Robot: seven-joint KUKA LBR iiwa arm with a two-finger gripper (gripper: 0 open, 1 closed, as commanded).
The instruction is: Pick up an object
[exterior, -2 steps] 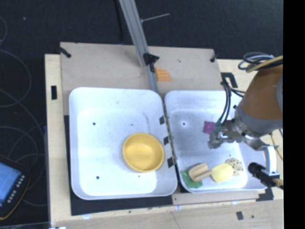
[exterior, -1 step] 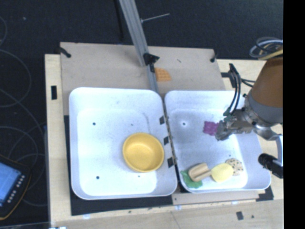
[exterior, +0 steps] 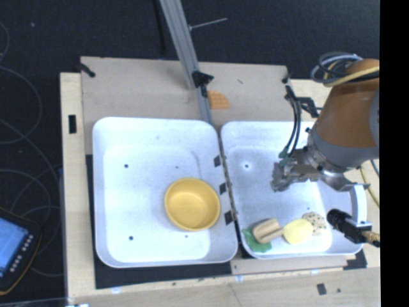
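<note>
Candidate objects for the pick lie in a cluster at the near edge of the right bin (exterior: pixel 255 139): a tan cylindrical block (exterior: pixel 266 229), a yellow rounded object (exterior: pixel 296 232) touching it, a pale speckled object (exterior: pixel 314 220) just beside that, and a green scrap (exterior: pixel 250 240) partly under the block. All sit below the gripper (exterior: pixel 282 176) in the camera view, toward the bench's near side, with bare bin floor between them and the tool. The tan block lies most nearly straight below the gripper; the yellow and speckled objects lie below and to the arm's side. The block's long axis runs roughly left to right across the view, rising a little toward the yellow object.

The gripper hangs over the middle of the right bin, with nothing visible at its tip. Whether it is parted or closed cannot be told; it appears as one dark mass.

A yellow bowl (exterior: pixel 192 203) stands upright in the left bin (exterior: pixel 128 139), well apart from the gripper, across the divider. Judged from position, the tan block is the nearest target.

No brand, label or legible writing is visible on any object.
</note>
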